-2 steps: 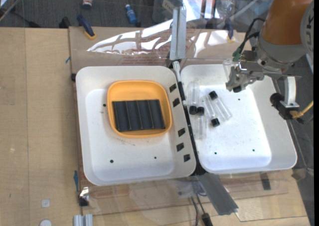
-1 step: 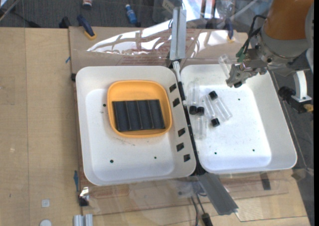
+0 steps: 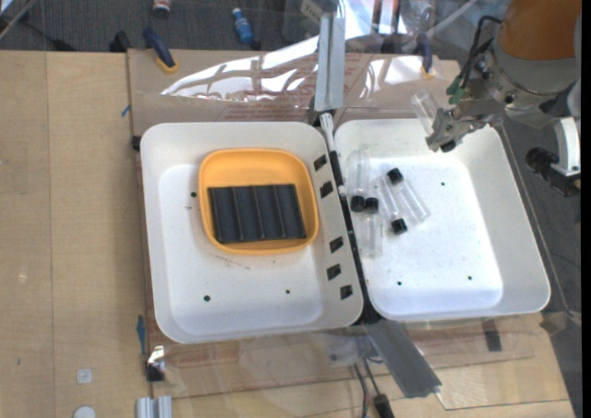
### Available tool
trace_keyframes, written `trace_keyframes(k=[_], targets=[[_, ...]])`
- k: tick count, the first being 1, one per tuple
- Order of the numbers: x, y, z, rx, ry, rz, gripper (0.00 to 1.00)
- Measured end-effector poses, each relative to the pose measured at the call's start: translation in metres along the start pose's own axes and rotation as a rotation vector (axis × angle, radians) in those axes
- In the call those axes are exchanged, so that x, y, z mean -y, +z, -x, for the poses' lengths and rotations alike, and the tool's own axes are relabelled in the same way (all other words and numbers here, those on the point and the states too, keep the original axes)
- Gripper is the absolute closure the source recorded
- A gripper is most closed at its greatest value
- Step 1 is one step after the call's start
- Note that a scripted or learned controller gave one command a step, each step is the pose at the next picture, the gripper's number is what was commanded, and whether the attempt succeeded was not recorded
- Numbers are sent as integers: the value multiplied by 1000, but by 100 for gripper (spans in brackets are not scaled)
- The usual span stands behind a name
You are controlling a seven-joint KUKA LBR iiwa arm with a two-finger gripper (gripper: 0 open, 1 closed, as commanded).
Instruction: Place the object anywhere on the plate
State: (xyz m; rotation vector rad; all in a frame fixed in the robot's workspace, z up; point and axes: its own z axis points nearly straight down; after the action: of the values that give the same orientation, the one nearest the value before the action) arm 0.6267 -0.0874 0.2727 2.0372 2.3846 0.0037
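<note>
Vials (image 3: 399,199) — clear plastic tubes with black caps, lying loose in the right bin (image 3: 480,268), toward its left side, just beside the divider between the two bins.

Count: four black caps can be made out, so four tubes by judgement; the clear bodies blur against the white floor and an exact tally is uncertain. Some lie touching or overlapping.

Handling, as judged: light, stiff, smooth-walled and round — likely to roll or slip from a pinch, and hard to see. Best hold looks to be across the middle of a tube's body, fingers set square to its long axis, choosing one at the cluster's edge such as the tube whose cap lies nearest the bin's centre.

Plate (image 3: 259,162) — one, orange-yellow, rounded square, in the left bin (image 3: 175,268); one dark ribbed insert (image 3: 257,213) lies on it.

Bins — two, white, shallow, side by side.

Gripper (image 3: 443,137) — one, hanging over the far edge of the right bin, apart from the tubes; nothing visible between its fingers; spread or closed cannot be told.
</note>
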Motion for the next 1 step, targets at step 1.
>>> trace_keyframes(k=[1], targets=[[-3, 24, 20, -3, -22, -6, 100]])
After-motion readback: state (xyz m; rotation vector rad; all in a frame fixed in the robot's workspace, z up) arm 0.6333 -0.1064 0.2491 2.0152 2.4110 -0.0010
